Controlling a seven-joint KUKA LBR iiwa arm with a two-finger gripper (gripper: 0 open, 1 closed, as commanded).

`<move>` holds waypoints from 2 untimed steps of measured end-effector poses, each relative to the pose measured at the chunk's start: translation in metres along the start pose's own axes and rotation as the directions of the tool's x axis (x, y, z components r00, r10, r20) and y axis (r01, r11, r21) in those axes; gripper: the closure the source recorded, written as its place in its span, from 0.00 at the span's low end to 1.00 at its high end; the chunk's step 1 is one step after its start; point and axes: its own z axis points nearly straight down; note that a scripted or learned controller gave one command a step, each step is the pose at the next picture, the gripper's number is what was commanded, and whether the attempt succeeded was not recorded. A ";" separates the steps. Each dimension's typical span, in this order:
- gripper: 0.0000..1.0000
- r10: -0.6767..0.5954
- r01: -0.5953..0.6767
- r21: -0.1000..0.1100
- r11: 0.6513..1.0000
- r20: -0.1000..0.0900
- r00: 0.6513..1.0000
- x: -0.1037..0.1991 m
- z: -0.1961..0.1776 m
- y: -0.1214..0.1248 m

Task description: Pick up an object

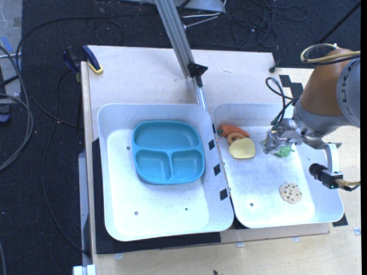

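Green object [283, 150] beneath the gripper [275, 144] in right bin [327, 211], orientation unclear.

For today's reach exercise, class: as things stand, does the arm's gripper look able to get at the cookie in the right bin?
Probably yes. The cookie lies alone on the bare floor of the right bin, apart from the other items, and the gripper is over that same bin, with nothing between them.

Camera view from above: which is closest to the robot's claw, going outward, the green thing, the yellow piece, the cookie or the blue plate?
From the gripper, in the right bin:
1. Green thing, right at its tip.
2. Yellow piece, to its left in this view.
3. Cookie, below it, toward the bin's front.
4. Blue plate, across in the left bin.
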 end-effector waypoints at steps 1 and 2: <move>1.00 -0.001 0.001 0.000 1.000 0.000 1.000 0.007 -0.059 -0.003; 1.00 -0.001 0.001 0.000 1.000 0.000 1.000 0.007 -0.089 -0.002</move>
